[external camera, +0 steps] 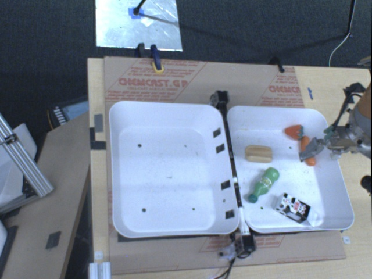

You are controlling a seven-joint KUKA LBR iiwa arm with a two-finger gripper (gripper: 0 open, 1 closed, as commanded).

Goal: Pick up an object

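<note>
The right bin (334, 211) holds several objects. A tan bread roll (258, 153) lies near its middle. Below the roll a green bottle (264, 183) lies tilted, and a black-and-white packet (292, 208) sits near the front wall. An orange carrot-like piece (293, 131) rests at the back right. My gripper (311, 149) reaches in over the right wall, just right of that piece and low in the bin. Small orange bits (311, 161) show right beside the gripper's tip; whether they are one object partly hidden by it is unclear.
The left bin (165, 173) sits beside the right one, with a black divider strip (229, 167) between them. Cardboard (192, 77) lies under both bins. A blue and yellow clamp (156, 60) stands at the back, and a foil sheet (138, 16) lies beyond it.
</note>
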